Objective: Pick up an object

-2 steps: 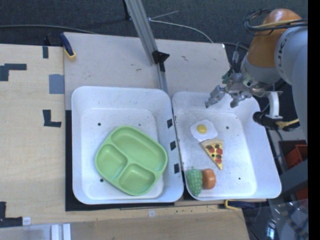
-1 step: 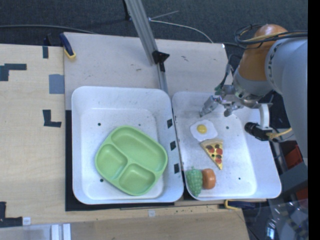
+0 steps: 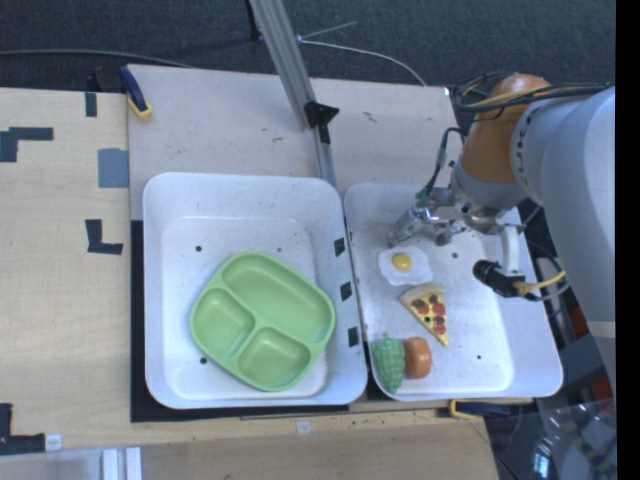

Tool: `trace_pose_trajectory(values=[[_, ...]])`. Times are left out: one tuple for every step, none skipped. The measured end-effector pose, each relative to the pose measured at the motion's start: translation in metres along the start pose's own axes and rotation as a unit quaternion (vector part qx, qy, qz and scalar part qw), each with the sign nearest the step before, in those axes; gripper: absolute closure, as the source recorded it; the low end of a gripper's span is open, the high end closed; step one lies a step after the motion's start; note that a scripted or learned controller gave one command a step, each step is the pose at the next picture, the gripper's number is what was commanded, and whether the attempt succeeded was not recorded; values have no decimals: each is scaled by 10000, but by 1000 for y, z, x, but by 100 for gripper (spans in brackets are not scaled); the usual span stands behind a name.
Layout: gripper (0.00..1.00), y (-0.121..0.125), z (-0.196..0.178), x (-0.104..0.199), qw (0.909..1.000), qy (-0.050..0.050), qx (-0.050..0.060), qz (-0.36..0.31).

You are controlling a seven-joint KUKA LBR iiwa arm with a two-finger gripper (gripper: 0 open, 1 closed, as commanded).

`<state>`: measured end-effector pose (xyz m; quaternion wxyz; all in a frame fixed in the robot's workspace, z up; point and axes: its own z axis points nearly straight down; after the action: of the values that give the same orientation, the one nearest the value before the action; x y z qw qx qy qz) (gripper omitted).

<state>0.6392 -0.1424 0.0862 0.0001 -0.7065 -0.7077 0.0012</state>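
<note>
In the right bin (image 3: 520,363) lie a toy fried egg (image 3: 403,264), a toy pizza slice (image 3: 427,312) and a toy carrot with a green top (image 3: 402,359). My gripper (image 3: 425,220) hangs low over the far part of this bin, just beyond the fried egg and a little to its right. Nothing shows between its fingers. The grey arm with its orange band (image 3: 497,138) comes in from the right above it.
The left bin (image 3: 165,208) holds a green divided plate (image 3: 263,320). A metal pole (image 3: 288,53) slants across the bench behind the bins. A black cable (image 3: 510,280) loops beside the arm over the right bin.
</note>
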Motion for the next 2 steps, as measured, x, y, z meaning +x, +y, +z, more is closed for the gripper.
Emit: trace_pose_trajectory(values=[[100, 0, -12, 1, 10000, 4, 0, -10], [100, 5, -56, 0, 10000, 7, -23, 1]])
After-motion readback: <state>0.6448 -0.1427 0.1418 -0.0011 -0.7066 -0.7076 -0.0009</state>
